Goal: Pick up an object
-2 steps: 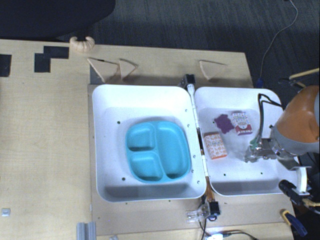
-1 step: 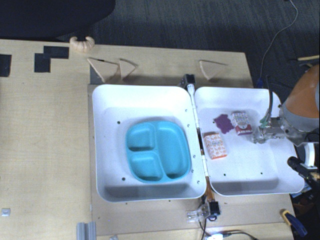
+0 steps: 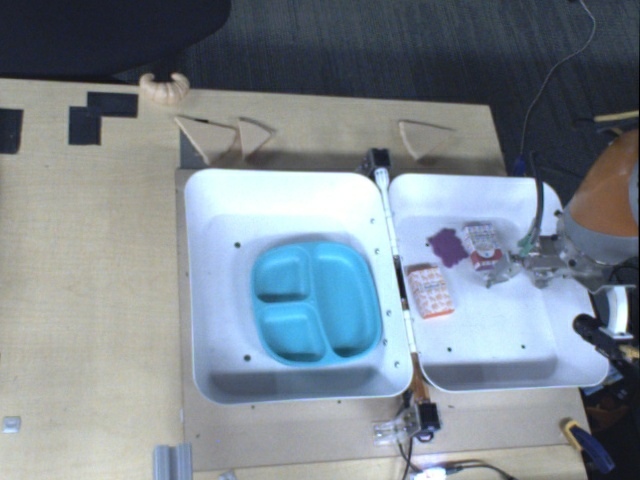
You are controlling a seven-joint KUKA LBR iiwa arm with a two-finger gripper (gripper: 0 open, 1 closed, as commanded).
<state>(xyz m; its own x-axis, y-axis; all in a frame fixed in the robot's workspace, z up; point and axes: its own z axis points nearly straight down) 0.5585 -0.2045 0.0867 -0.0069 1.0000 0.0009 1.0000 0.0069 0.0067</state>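
Three small things lie in the right bin (image 3: 500,353): a dark purple piece (image 3: 446,246), a red and white packet (image 3: 482,245) just right of it, and an orange-patterned white packet (image 3: 431,291) nearer the front left. My gripper (image 3: 505,269) reaches in from the right and sits low over the bin floor, right beside the red and white packet's lower right corner. Nothing visibly hangs from it.
The left bin (image 3: 215,268) holds a blue three-compartment tray (image 3: 315,301). A ridge divides the two bins (image 3: 395,278). The orange-banded arm (image 3: 610,203) overhangs the right bin's right rim. Bare white floor lies along the right bin's front.
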